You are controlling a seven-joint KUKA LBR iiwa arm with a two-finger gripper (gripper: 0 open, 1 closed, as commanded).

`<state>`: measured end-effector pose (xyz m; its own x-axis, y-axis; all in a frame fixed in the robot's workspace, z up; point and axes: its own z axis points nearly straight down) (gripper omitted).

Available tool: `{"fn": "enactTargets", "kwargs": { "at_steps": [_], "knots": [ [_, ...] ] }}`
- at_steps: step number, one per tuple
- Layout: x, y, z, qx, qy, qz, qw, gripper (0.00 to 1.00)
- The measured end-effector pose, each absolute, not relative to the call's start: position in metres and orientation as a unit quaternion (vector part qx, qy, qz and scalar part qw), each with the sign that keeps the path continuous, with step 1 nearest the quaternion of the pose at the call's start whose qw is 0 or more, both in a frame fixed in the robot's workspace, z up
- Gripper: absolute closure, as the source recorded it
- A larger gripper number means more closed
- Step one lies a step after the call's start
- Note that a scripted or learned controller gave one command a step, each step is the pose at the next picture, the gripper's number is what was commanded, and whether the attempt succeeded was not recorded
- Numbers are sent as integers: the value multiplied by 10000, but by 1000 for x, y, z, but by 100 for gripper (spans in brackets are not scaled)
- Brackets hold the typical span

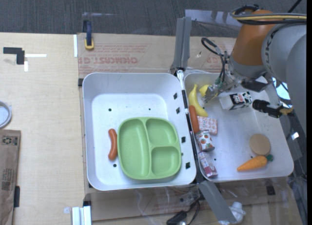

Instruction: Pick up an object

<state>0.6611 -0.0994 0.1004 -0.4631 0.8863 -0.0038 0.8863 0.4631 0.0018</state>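
**Banana by the divider, end effector low over it**

The banana (196,103) lies at the 10 o'clock corner of the right bin (287,170), along the wall it shares with the left bin (90,121). The end effector (213,90) sits just at the banana's 1 o'clock end, close enough that contact cannot be ruled out; whether it is spread or closed cannot be told, and nothing is seen held in it.

The banana looks like a light toy with smooth skin, likely stiff and a little slippery. Its curve and tapering ends favour a hold across the thicker middle, though the bin wall crowds one side there.

Near it, a small white carton (235,100) lies at 3 o'clock, a sausage (194,119) at 6 o'clock. A carrot (253,163) and a round cookie (260,144) rest well apart toward 5 o'clock, open on all sides. The left bin holds a green plate (148,147) on the desk (39,97).
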Motion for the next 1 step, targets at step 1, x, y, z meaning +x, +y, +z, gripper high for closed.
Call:
{"fn": "enactTargets", "kwargs": {
  "at_steps": [1],
  "knots": [
    [622,-80,190,5825,8128,-8,-1,100]
  ]
}}
